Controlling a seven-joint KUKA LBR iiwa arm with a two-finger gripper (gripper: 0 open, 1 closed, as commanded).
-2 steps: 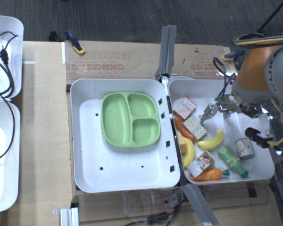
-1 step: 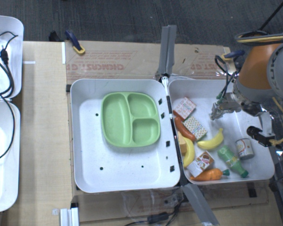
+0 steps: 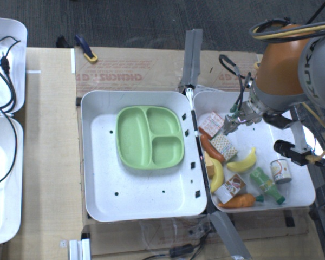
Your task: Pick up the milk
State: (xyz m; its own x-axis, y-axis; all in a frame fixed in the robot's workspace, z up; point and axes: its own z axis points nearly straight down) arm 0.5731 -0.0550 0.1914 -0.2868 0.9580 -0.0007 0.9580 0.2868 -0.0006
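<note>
The right bin (image 3: 303,198) holds a heap of toy groceries. A small white carton with a speckled print, which I take for the milk (image 3: 223,147), lies near the bin's left side, tilted, between a red sausage (image 3: 210,147) and a banana (image 3: 242,161). A pink-and-white carton (image 3: 211,124) lies just behind it. My gripper (image 3: 233,123) hangs low over the back of this bin, right beside the pink-and-white carton and a little behind the milk. Nothing shows in its grasp.
The left bin (image 3: 97,161) holds a green divided plate (image 3: 150,136). In the right bin also lie a second banana (image 3: 216,173), a brown-and-white box (image 3: 231,187), a carrot (image 3: 239,201), a green bottle (image 3: 265,182) and a small can (image 3: 280,171). A metal divider (image 3: 192,64) stands between the bins.
</note>
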